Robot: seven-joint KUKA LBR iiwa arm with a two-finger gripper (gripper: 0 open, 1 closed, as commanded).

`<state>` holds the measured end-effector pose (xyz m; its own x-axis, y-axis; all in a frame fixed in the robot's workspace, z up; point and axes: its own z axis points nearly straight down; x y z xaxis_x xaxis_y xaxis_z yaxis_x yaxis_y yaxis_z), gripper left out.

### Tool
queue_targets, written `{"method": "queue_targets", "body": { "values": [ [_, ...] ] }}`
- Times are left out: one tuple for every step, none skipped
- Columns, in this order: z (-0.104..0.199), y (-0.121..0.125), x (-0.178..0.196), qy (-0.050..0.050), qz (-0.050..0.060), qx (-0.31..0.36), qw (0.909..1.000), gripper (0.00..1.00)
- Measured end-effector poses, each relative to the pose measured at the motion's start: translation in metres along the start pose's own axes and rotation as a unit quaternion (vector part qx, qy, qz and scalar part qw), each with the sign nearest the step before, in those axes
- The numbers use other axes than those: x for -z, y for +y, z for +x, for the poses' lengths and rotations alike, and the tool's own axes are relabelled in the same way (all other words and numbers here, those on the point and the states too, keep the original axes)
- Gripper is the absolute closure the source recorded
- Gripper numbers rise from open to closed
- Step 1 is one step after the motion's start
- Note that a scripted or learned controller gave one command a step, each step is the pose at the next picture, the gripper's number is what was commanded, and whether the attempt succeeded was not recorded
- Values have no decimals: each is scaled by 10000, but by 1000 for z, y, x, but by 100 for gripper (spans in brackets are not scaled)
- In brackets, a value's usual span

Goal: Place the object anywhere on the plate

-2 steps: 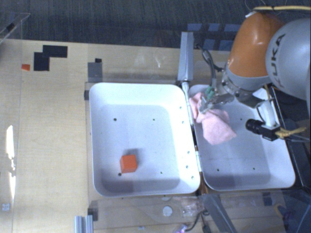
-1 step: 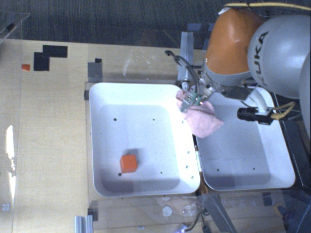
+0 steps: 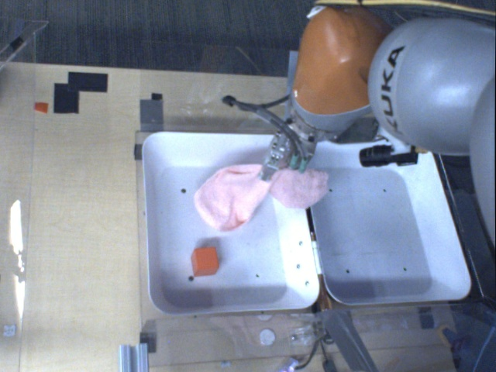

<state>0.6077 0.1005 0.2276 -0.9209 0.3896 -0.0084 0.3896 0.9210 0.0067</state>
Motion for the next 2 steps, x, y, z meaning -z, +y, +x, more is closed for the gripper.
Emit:
{"method": "queue_targets", "body": {
  "values": [
    [29,32,-2,4,-7,1983,9801,100],
    [29,32,-1,1,-8,1981,9802,0]
  ]
}}
